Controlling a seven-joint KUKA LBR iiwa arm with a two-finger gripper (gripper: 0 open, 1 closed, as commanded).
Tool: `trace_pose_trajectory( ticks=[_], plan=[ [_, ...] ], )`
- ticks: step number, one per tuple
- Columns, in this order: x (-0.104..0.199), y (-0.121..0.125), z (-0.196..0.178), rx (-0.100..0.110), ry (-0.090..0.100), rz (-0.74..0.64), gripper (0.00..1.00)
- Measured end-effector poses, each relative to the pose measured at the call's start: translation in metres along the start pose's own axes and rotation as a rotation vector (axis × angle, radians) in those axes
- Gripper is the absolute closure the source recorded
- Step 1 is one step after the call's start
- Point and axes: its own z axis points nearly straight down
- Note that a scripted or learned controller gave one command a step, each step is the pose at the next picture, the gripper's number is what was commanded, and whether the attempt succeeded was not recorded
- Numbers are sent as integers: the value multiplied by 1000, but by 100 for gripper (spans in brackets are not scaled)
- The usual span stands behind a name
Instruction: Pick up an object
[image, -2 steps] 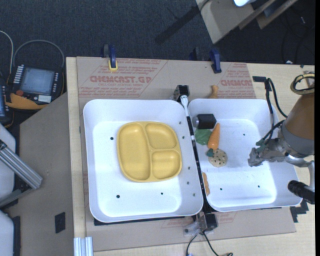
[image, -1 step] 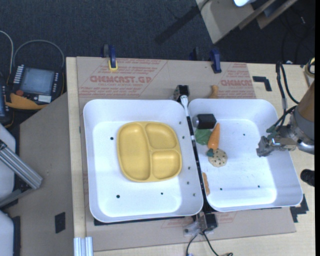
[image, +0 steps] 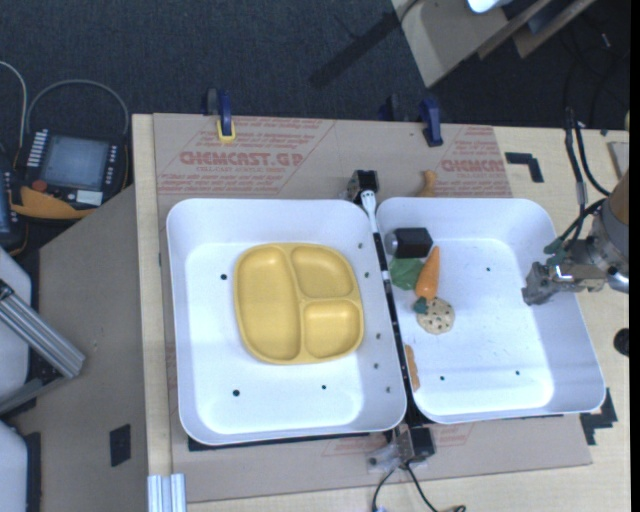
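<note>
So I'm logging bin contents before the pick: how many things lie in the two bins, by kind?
Yellow divided plate: 1
Toy carrot: 1
Cookie: 1
Black block: 1
Green piece: 1
Total: 5

I count two white bins on the worktop: one (image: 560, 370) directly under my jaws, the other (image: 200, 390) well beyond it on the far side from them. In that far bin I count one yellow divided plate (image: 298, 302), with three compartments. In the bin by the jaws I count four small things clustered along the edge farthest from the jaws: one black block (image: 411, 241), one green piece (image: 405, 273), one orange carrot (image: 429, 271), and one speckled cookie (image: 436, 317). I count two blue clamps (image: 222, 106) on the worktop's back edge. Off the worktop, away from the jaws, I count one handheld control pendant (image: 72, 162).
</note>
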Motion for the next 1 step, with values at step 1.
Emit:
trace_pose_trajectory(
  ticks=[1],
  plan=[
    [54,15,-8,2,3,-5,100]
  ],
)
